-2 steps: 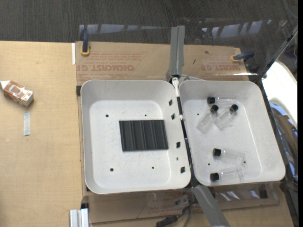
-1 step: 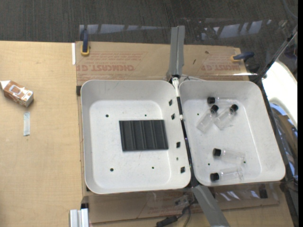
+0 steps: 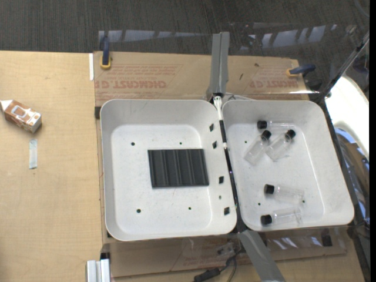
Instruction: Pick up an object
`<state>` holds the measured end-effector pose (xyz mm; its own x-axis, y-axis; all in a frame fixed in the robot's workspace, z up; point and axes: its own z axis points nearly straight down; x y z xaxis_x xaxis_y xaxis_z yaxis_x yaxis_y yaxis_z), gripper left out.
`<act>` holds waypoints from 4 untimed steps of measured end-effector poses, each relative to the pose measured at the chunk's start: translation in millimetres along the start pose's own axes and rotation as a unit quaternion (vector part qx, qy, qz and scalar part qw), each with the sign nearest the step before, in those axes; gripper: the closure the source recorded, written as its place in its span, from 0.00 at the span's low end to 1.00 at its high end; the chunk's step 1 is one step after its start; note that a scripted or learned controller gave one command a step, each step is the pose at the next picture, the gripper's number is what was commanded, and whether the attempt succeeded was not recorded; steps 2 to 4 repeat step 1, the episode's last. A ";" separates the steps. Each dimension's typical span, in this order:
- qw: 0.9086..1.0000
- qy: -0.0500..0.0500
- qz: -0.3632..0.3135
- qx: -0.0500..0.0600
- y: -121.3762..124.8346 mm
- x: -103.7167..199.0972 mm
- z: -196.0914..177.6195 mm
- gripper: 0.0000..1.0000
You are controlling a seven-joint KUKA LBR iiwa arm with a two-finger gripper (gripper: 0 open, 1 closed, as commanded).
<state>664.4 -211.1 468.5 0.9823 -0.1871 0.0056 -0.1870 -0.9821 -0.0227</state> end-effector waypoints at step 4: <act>1.000 0.001 0.000 0.000 -0.4 -0.1 -0.9 0.00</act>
